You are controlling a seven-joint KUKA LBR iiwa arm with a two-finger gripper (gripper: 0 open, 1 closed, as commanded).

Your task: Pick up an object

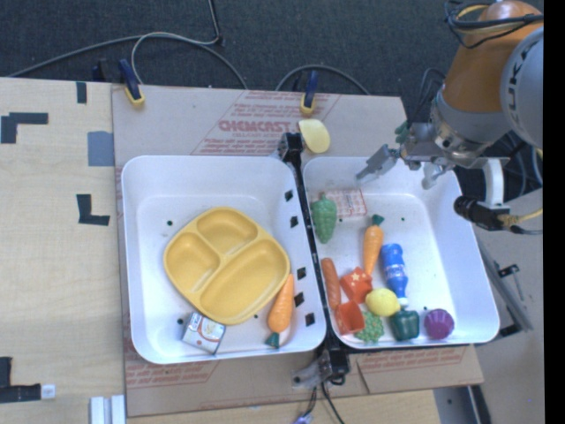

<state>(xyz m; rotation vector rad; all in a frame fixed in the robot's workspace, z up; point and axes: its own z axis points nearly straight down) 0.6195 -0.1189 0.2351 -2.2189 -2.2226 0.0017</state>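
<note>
My gripper [404,170] hangs over the far edge of the right bin [468,263], its two fingers spread open with nothing between them. Below it in that bin lie a green pepper [324,219], a clear packet with a red label [350,203], a carrot [372,246] and a blue bottle [394,270]. Nearer the front sit a red pepper [356,285], a lemon [382,302], a dark green pepper [404,323] and a purple vegetable [439,323]. The packet is the closest item to the gripper, a little to its left and nearer the camera.
The left bin [141,237] holds a yellow divided plate [227,263], a second carrot [281,306] and a small carton [201,332]. A yellow object [314,136] rests on the cardboard behind the bins' shared wall. Clamps and cables line the back edge.
</note>
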